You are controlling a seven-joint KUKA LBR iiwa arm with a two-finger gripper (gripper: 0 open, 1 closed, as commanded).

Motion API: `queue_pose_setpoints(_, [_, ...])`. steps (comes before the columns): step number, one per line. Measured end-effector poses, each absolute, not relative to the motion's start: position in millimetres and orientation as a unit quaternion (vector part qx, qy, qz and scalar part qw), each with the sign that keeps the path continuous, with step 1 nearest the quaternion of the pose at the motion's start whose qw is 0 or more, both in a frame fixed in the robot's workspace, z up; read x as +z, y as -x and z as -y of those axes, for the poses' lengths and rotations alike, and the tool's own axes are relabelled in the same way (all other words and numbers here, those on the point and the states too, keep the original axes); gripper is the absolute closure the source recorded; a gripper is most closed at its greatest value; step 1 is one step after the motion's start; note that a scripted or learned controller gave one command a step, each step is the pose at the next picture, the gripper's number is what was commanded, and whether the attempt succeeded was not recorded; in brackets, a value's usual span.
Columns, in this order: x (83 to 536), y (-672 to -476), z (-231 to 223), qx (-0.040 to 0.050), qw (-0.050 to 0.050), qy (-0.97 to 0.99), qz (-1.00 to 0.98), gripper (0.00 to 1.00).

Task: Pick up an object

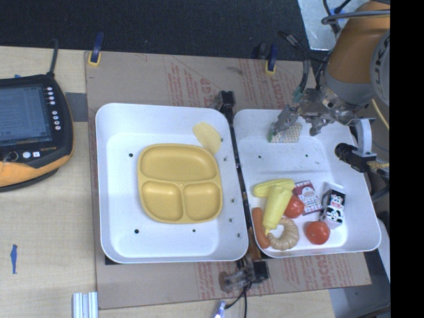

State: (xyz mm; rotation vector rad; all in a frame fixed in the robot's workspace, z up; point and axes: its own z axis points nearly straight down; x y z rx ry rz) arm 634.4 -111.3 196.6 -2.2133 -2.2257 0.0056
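Observation:
My gripper hovers over the far end of the right bin, its two fingers spread open. A small speckled white and green pad lies just below the left finger, not between the fingers. At the near end of this bin lie a yellow banana-like toy, two red tomatoes, a small red box, a cow-print carton, a tan ring-shaped pastry and an orange sausage.
The left bin holds a yellow divided plate and a pale yellow chip-like piece. A control tablet rests on the bench at far left. Blue clamps hold the cardboard's far edge.

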Motion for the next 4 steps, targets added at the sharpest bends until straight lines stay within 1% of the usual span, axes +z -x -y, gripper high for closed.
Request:
queue_pose_setpoints(1, [134,-560.0,110,0.0024,0.002,0.705,0.709,0.0])
queue_pose_setpoints(2, [95,-532.8,139,-0.001,-0.003,0.705,0.71,0.0])
queue_pose_setpoints(3, [106,-533.2,141,0.0005,-0.005,0.703,0.711,1.0])
queue_pose_setpoints(4, [192,-583.8,85,0.0006,0.001,0.706,0.709,1.0])
